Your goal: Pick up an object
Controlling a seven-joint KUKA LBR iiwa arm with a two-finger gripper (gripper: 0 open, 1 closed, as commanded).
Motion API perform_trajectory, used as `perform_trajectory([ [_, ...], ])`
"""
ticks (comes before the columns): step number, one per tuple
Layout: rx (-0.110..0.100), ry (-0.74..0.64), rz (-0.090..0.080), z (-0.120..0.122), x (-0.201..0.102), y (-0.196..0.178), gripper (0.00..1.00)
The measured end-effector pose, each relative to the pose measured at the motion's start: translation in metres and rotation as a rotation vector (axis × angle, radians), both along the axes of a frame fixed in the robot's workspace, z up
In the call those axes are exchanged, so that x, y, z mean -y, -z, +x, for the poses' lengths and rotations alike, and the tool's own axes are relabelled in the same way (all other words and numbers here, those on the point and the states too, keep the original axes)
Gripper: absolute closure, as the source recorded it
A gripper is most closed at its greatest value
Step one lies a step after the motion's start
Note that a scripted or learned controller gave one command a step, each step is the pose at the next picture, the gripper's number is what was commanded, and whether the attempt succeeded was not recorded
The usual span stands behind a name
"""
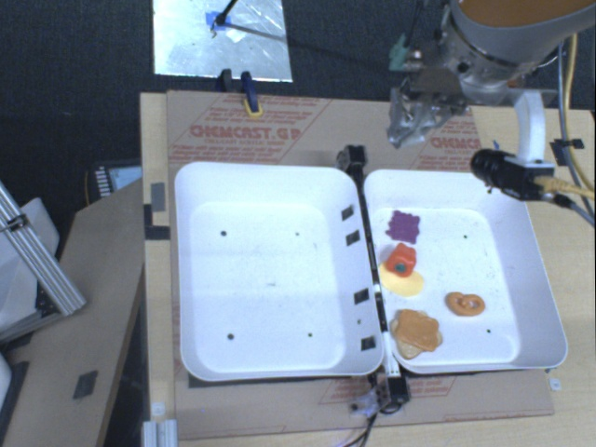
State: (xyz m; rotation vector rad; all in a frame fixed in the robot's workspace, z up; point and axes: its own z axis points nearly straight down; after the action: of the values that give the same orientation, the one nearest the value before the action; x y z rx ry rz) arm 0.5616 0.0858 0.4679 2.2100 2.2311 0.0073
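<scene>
Purple piece [404, 224], right bin [503, 250], pincer [410, 130] above

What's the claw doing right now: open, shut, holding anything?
Claw: raised above the back edge of the right bin, nothing seen in it; open or shut cannot be told.

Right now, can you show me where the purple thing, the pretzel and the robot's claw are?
purple piece [403, 224], camera view, middle of its flat top.
pretzel [465, 304], camera view, centre of its twisted loops.
gripper [413, 128], camera view, lower tip of the metal claw above the right bin.
</scene>
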Motion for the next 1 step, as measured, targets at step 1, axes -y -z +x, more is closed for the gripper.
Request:
perform_trajectory([
  [1, 0.005, -0.002, 0.003, -0.0275, -0.0653, -0.0717, 1.00],
])
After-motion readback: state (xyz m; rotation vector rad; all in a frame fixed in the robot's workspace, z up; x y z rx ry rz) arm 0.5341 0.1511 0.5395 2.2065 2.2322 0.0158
